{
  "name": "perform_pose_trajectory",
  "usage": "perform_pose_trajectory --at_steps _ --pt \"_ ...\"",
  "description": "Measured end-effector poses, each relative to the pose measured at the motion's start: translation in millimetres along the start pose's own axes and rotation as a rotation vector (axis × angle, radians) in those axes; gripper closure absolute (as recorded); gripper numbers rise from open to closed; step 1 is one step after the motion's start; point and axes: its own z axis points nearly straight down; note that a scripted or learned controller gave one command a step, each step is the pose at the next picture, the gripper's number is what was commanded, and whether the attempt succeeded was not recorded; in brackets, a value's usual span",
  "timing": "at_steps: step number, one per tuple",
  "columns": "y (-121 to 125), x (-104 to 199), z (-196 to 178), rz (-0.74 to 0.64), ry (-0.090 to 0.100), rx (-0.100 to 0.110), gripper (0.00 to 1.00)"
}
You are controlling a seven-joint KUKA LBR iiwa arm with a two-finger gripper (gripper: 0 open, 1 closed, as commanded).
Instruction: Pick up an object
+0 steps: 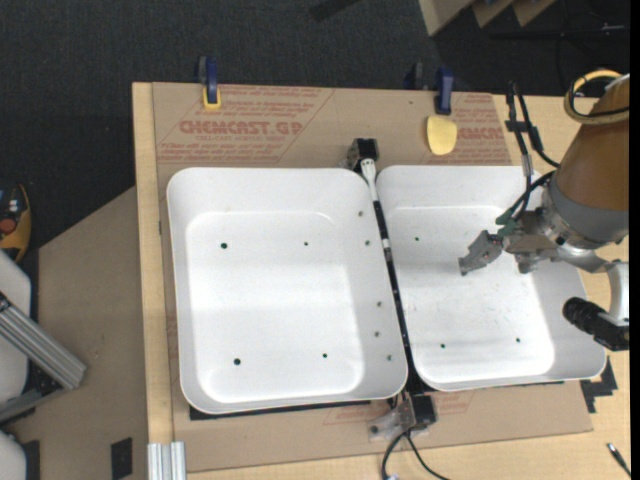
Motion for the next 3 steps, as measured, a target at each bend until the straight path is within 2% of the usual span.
perform_pose_trajectory --at_steps 1,2,3 --pt "1 0 -11 0.000 -0.001 -0.003 1.00" --pt "30 4 -148 -0.003 -0.004 -0.019 1.00" --pt "35 57 -43 -0.005 0.003 0.010 1.00"
